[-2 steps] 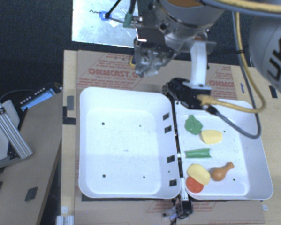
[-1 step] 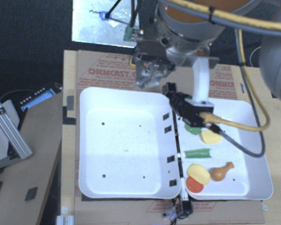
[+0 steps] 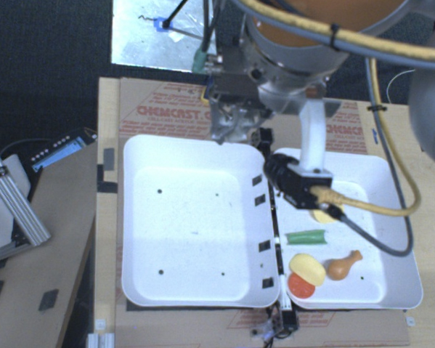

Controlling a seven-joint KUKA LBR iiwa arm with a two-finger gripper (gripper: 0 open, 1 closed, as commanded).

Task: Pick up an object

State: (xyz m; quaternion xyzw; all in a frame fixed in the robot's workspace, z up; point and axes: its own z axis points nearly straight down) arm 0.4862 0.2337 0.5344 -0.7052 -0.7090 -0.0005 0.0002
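**Arm is low over the right bin, and the toys wait below it**

You are looking down on two white bins side by side. The left bin (image 3: pixel 193 219) has nothing for you to grab. All the toys lie in the right bin (image 3: pixel 386 287), so that is where the arm has to work.

Look at the near end of that bin. A green stick (image 3: pixel 305 237) lies flat. Just below it sits a yellow lump (image 3: pixel 308 267), and a red ball (image 3: pixel 301 286) touches the lump from below. A brown toy shaped like a drumstick (image 3: pixel 341 265) lies just beside the lump, on its right. A small yellow thing (image 3: pixel 324 215) peeks out from under the arm's black part; you cannot tell what it is.

The gripper (image 3: pixel 238 127) seems to be the grey metal part up at the far edge of the bins, close to the wall between them. It is blurry and dark there. You cannot tell if the claw is spread or pressed together, and you see no toy in it.

The toys are bunched up near the middle wall. That may make a grab hard, since the claw could bump the wall or push two toys at once. The green stick and the drumstick lie more in the open, so they look like the easier picks.
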